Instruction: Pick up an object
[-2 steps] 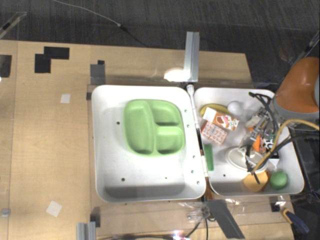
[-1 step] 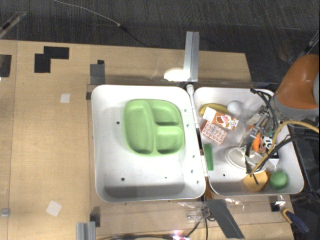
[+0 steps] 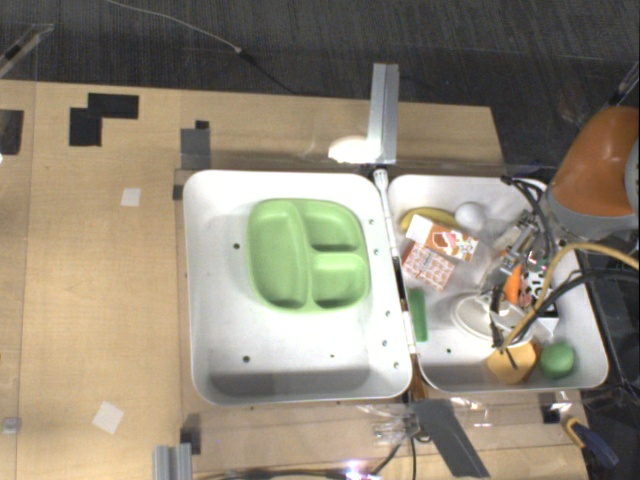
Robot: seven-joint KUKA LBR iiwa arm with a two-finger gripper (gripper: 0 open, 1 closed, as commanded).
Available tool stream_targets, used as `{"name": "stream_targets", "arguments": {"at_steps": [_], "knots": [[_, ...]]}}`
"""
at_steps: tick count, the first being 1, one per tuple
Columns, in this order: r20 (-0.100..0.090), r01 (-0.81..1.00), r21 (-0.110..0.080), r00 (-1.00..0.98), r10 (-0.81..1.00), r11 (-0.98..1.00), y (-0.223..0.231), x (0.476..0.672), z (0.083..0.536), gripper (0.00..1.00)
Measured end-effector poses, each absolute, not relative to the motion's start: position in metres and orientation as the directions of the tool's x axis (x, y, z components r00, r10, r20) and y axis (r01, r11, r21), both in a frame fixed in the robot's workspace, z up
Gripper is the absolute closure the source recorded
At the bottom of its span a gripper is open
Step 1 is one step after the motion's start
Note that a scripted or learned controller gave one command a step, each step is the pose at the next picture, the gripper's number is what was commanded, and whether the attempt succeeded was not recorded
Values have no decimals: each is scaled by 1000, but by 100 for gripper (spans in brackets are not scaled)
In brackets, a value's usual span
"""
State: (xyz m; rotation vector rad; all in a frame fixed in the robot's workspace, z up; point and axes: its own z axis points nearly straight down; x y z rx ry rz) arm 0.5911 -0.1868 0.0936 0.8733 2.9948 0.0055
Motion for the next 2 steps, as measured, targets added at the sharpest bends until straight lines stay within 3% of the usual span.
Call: {"name": "stream_targets", "arguments": {"at_steps": [1,2], "knots": [[-23,557,11,-830,557,830,-185,584,93,0],[-21,650,12,-759,651,759,-170,563,93,0]]}}
